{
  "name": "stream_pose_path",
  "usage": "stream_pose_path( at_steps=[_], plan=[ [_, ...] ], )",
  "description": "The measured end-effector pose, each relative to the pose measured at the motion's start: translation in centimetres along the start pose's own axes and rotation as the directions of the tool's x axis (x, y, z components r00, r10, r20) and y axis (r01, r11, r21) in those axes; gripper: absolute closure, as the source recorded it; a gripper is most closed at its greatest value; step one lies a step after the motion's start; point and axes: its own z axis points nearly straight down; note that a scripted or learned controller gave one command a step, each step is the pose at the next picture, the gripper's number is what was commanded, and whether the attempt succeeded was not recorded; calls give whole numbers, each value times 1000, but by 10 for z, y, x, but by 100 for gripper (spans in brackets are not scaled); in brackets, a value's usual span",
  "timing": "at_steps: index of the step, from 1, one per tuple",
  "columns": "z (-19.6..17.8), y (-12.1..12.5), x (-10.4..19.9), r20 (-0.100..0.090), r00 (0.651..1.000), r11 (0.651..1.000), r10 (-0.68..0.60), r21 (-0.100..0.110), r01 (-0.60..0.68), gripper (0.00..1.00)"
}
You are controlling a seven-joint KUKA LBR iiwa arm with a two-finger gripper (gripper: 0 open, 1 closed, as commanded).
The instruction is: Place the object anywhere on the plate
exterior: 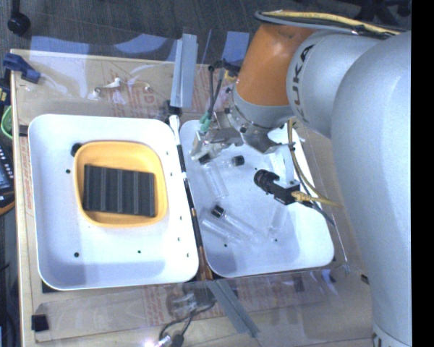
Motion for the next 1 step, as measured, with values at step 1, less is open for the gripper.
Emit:
stream_pose_path(
  at_steps=[1],
  plan=[
    [30,-17,127,1,988,988,-152,1,152,100]
  ],
)
